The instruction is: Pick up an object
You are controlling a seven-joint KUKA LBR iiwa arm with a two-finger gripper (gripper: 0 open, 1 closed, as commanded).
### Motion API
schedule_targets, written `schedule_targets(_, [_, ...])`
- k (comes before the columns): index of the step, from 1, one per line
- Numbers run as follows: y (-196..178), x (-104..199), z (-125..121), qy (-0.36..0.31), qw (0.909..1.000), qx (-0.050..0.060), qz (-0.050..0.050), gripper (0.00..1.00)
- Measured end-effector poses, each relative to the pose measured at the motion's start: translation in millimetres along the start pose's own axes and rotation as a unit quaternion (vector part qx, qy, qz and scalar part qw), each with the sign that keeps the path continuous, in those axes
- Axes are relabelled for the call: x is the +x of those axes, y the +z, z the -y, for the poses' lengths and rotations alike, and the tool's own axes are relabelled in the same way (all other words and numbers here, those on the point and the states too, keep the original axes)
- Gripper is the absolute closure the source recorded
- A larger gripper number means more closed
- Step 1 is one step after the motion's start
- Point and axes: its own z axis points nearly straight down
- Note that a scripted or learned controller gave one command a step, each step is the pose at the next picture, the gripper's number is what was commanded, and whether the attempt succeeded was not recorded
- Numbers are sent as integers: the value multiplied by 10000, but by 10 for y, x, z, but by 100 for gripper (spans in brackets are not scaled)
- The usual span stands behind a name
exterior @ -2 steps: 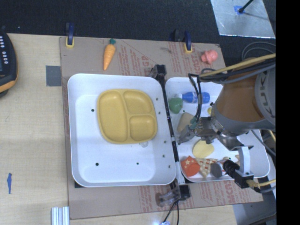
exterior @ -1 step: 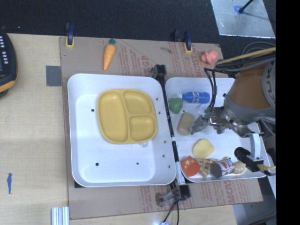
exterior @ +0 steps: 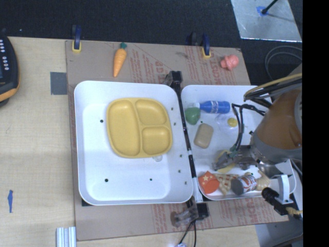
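The arm (exterior: pixel 280 125) enters at the right as a bulky rounded segment with an orange-brown band, merging into a grey wrist section nearer the bin. Thin black cables (exterior: pixel 240 121) loop from its far side along its left flank, and pale straight rods run across its far edge. At the near right, a white bracket with black fittings (exterior: pixel 280 197) and small yellow accents projects from the wrist.

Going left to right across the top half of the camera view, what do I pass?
Carrot → yellow divided plate → green object → blue bottle → pink toy
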Motion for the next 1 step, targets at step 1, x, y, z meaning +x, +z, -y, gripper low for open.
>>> schedule_targets(1, [-138,16,-32,-29,10000,-35,3,100])
